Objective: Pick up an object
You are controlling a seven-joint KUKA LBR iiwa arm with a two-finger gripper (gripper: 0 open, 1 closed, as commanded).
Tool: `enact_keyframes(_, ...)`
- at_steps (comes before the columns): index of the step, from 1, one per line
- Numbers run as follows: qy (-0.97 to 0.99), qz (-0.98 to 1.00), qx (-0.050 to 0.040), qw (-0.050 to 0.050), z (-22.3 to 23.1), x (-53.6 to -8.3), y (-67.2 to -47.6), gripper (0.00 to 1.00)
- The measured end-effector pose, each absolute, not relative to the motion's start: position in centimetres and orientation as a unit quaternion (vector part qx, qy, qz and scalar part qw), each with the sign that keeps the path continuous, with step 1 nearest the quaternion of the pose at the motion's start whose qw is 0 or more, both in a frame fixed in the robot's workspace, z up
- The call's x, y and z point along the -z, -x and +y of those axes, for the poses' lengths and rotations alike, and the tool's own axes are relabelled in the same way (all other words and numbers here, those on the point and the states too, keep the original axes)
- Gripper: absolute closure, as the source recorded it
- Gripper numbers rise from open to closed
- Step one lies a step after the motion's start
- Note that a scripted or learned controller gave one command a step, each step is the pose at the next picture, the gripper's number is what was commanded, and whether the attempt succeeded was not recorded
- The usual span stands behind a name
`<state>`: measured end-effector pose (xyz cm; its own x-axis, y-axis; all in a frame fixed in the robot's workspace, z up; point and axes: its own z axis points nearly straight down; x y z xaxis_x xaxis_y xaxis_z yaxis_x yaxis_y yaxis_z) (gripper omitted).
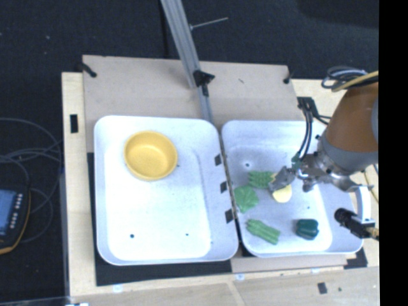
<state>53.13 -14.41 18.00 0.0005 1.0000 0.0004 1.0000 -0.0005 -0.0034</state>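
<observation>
In the right bin (255,139) my gripper (281,182) hangs low near the middle, reaching in from the right. A small pale yellow object (283,195) lies just below its tip, partly covered by it. A light green ridged piece (259,178) rests immediately left of the gripper. Another light green piece (246,199) lies near the bin's left wall. A green ridged piece (263,231) and a dark green pepper-like object (306,228) sit toward the front. Whether anything is gripped is not visible.
The left bin (159,234) holds a yellow bowl (150,155) at its back left. A grey metal pole (185,43) slants down to the divider between the bins. Cables and a black fitting (349,220) sit by the right bin's right edge.
</observation>
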Motion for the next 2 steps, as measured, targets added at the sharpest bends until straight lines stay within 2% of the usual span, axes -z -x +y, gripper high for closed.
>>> enact_keyframes(1,0.708,-0.707,-0.0013,0.001,-15.4,-13.1,-52.6,0.00)
enact_keyframes(2,0.708,-0.706,0.0008,-0.001,-15.4,-14.4,-52.8,1.00)
